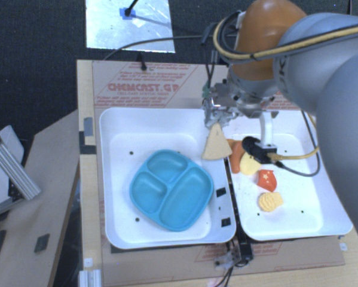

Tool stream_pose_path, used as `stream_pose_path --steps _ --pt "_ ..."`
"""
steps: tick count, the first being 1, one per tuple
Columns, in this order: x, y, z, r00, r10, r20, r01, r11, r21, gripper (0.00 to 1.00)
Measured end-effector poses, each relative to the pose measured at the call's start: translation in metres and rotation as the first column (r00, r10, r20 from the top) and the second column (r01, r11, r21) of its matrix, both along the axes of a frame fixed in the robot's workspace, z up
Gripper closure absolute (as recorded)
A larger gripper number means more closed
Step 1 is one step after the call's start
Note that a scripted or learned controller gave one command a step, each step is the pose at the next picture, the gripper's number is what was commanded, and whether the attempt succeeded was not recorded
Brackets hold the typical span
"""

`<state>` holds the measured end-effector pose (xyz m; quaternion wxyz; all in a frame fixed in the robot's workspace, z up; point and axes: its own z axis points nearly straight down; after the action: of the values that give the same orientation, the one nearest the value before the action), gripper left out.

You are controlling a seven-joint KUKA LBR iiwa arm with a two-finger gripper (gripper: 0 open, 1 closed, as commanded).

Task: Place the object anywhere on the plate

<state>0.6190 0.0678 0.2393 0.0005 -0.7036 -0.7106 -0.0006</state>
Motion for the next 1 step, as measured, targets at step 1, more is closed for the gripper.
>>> stream_pose_path --steps 1 --pt "0.0119 0.0471 -0.0191 1.0 0.0 0.001 0.0 1.0 0.0 1.0"
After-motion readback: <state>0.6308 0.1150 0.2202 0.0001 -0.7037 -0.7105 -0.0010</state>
